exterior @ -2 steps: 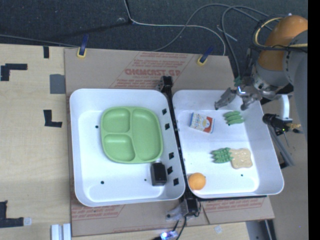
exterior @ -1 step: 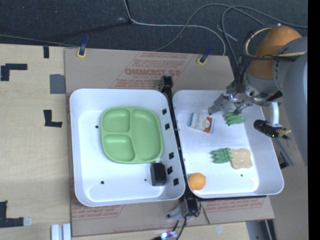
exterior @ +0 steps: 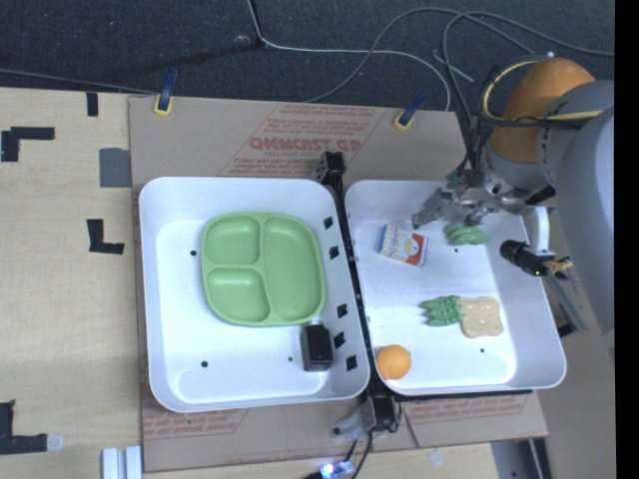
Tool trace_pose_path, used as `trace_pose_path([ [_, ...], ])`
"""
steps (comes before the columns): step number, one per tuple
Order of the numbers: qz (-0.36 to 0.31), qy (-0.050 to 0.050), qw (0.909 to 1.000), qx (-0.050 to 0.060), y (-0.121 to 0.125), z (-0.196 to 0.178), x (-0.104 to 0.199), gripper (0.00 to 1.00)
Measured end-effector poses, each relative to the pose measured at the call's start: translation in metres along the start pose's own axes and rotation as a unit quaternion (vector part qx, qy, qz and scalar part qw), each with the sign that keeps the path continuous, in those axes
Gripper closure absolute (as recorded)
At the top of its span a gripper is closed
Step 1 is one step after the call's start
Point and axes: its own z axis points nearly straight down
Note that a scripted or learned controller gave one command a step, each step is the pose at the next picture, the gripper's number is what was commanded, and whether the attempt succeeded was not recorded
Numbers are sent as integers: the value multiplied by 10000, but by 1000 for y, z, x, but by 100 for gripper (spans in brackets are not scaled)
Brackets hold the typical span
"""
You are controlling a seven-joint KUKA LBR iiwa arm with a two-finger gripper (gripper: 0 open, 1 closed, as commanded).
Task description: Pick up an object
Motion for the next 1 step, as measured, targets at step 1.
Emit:
trace_pose_path([
  [1,-6,15,10000,25,-1,-8,2,100],
])
